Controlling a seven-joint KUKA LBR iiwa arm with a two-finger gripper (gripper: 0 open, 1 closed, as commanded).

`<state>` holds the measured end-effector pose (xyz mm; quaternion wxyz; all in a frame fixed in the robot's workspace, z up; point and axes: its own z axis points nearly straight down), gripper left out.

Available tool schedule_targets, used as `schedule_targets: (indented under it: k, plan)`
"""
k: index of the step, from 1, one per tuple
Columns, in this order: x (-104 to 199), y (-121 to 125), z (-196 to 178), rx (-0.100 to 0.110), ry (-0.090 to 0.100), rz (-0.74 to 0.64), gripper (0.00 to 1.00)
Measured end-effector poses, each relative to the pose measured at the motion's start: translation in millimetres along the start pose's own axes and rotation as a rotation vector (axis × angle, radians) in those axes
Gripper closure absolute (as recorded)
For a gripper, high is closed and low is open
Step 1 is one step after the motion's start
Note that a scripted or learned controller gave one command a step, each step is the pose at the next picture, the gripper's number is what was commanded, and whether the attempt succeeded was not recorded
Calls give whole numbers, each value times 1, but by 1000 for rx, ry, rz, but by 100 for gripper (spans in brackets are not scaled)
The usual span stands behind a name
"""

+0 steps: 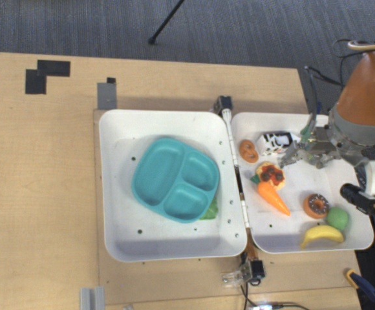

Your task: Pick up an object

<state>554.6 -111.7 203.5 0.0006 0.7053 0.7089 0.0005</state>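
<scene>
End effector hangs low in the right bin, its grip state impossible to tell. Nearest: black-and-white toy by the bin's far edge (crowded by orange toy); a descent could nudge both.

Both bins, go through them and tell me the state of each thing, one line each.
teal divided plate: flat in the left bin, tilted askew
green piece: partly under the plate's edge
carrot: lying in the right bin
banana: lying by the near wall
donut: lying flat
green ball: beside the banana
tool: low in the right bin, holding nothing visible
</scene>
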Motion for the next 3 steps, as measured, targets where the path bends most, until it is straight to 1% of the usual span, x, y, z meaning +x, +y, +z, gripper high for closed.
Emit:
schedule_targets:
  k: [1, 2, 3]
  plan:
    - [29, -11, 116, -7, -1, -167, 0]
    - [29, -9, 105, -12, -2, -167, 100]
    - [64, -47, 9, 0, 1, 313, 100]
